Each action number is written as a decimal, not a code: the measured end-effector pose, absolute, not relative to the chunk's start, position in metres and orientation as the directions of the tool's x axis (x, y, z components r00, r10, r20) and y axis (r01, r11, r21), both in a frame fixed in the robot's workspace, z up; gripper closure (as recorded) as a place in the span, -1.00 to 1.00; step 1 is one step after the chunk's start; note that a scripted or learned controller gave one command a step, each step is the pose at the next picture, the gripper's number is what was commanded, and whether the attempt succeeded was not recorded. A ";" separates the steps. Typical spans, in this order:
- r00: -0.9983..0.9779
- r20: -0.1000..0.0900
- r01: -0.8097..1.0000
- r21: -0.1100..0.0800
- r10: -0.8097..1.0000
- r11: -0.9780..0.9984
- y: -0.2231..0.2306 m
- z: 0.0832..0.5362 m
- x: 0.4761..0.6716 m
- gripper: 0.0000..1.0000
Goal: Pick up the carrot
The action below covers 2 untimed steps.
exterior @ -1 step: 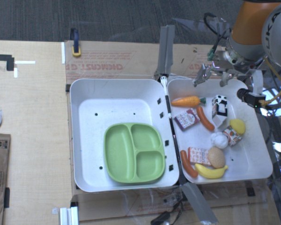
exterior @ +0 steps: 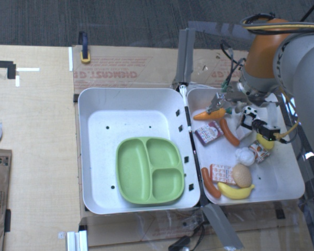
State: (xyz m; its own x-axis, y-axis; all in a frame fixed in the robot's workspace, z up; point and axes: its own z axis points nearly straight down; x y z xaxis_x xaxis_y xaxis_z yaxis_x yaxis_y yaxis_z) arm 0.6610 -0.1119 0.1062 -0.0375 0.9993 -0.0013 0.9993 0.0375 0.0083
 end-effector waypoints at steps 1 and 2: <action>-0.221 -0.009 0.975 0.016 0.975 0.222 -0.099 0.101 0.664 -1.00; -0.599 -0.003 0.801 0.002 0.801 0.599 -0.085 0.193 0.660 -1.00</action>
